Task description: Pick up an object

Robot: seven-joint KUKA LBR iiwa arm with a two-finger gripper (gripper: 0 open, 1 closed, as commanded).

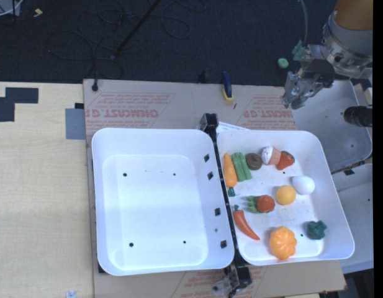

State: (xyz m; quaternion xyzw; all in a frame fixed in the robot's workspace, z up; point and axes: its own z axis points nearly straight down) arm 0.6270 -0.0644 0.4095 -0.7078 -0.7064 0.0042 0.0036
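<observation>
Sitting side by side on the counter (42,185), the two white bins take up most of the scene: the left bin (154,203) is bare, and the right bin (328,166) holds a scatter of toy foods. The grey arm (349,23), with its orange band, reaches in at the upper right, beyond the right bin's far corner and well apart from anything in it. Its gripper (295,95) hangs above the cardboard sheet there, with nothing between its fingers; whether they stand apart or together I cannot tell.

Among the objects, the orange pumpkin (282,242) near the front rim is the biggest. A carrot (229,169) lies along the dividing wall, just beside a green bean bundle (242,166). A red chilli (245,223) lies toward the front left. Smaller still are a yellow-orange ball (285,195), a white egg (303,184) and a dark green piece (315,230) near the front right corner.

Judging from this, the task is at the approach step, with no object picked. The next move calls for travelling over the right bin, choosing a piece with free space around it, such as the pumpkin, and descending onto it.
</observation>
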